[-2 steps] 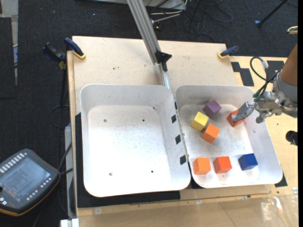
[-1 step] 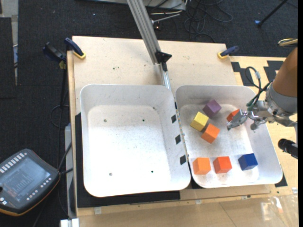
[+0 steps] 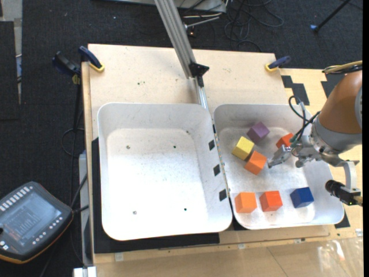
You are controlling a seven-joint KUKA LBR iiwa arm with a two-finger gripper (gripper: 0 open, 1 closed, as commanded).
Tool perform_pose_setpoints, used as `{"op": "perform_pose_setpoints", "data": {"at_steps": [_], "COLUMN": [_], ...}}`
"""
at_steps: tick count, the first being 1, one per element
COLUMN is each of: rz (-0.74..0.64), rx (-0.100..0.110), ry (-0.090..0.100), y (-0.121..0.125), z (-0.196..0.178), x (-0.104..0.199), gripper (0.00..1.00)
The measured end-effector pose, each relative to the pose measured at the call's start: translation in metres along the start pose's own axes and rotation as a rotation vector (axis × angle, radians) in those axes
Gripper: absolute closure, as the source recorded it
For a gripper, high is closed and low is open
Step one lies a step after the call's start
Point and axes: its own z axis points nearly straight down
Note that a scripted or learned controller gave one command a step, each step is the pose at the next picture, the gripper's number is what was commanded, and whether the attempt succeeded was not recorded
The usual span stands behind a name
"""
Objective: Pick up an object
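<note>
From my feed, the arm (image 3: pixel 340 117) reaches in from the right and its end effector (image 3: pixel 281 156) hangs low over the right bin (image 3: pixel 230 120), just beside an orange cube (image 3: pixel 255 163) near the bin's middle. I cannot tell how wide it is set or whether it has hold of anything. A yellow cube (image 3: pixel 243 148) touches that orange cube on its upper left, with a purple cube (image 3: pixel 258 131) just above. Another orange block (image 3: pixel 285 141) sits partly hidden behind the end effector. Along the near wall I see an orange cube (image 3: pixel 246 202), a red-orange cube (image 3: pixel 271 201) and a blue cube (image 3: pixel 301 197) in a row. The left bin (image 3: pixel 115 120) sits alongside on the bench (image 3: pixel 144 74).
</note>
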Motion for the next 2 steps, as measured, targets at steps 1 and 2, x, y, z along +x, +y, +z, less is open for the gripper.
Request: {"op": "perform_pose_setpoints", "data": {"at_steps": [1, 2], "rz": [-0.002, -0.001], "rx": [-0.002, -0.005], "ry": [-0.001, -0.002], "y": [0.001, -0.006], "z": [-0.011, -0.061], "x": [0.001, -0.006], "gripper": [1.0, 1.0]}}
